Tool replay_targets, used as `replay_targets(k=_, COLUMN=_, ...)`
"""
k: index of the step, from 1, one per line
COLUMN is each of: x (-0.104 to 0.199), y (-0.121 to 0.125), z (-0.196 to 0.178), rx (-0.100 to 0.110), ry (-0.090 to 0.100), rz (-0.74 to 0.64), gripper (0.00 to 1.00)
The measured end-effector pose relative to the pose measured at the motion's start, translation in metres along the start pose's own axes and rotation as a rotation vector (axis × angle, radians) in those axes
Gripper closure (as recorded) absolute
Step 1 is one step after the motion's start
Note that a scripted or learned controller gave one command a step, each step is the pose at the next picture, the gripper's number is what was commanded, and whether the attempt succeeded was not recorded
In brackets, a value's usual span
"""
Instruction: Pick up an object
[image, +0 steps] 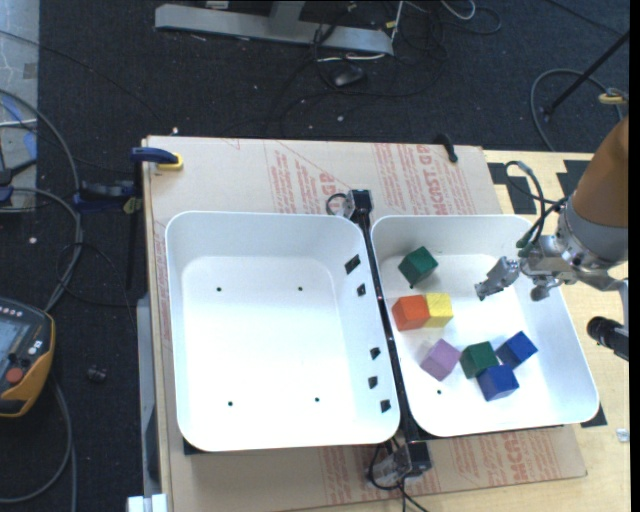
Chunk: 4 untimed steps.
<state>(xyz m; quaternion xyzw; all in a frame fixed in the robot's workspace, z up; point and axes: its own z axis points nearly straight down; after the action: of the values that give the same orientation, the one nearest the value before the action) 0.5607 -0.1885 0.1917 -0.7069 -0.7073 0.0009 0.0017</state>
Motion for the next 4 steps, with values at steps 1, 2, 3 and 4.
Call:
replay_targets(k=1, x=0.000, y=-0.001, z=0.042, rx=0.000, ry=0.000, rz=0.000, gripper=0.00)
replay_targets(k=2, x=0.003, y=-0.005, z=0.085, rx=-0.001, ry=-0.001, rz=0.000, gripper=0.00)
replay_targets(k=3, x=0.003, y=-0.004, z=0.073, rx=-0.004, ry=-0.001, rz=0.000, gripper=1.00)
replay_targets(k=4, x=0.004, y=0.003, z=0.013, rx=-0.008, ry=-0.002, rz=0.000, gripper=1.00)
